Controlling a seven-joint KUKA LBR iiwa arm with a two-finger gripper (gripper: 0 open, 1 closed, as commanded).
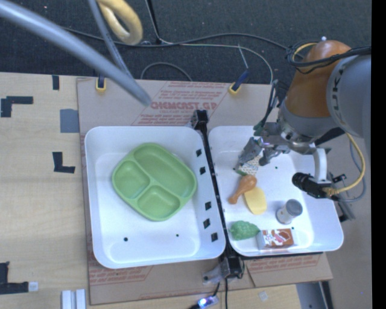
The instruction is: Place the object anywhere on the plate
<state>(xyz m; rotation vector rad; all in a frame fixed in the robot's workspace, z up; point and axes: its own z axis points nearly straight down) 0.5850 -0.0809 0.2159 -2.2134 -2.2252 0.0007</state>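
Note:
A green plate point(154, 180) with three compartments lies in the left bin point(102, 241). In the right bin point(313, 232) lie an orange drumstick-shaped toy point(242, 187), a yellow piece point(256, 200), a green leafy toy point(243, 230), a small grey can point(289, 210) and a red-and-white packet point(277, 238). My gripper point(252, 158) hangs over the right bin's upper part, just above the orange toy. I see nothing lifted from the bin floor.
A black divider with clips point(208, 181) runs between the two bins. A grey pole point(78, 45) and a yellow loop point(120, 18) cross the upper left. Cables point(338, 181) trail from the arm at the right.

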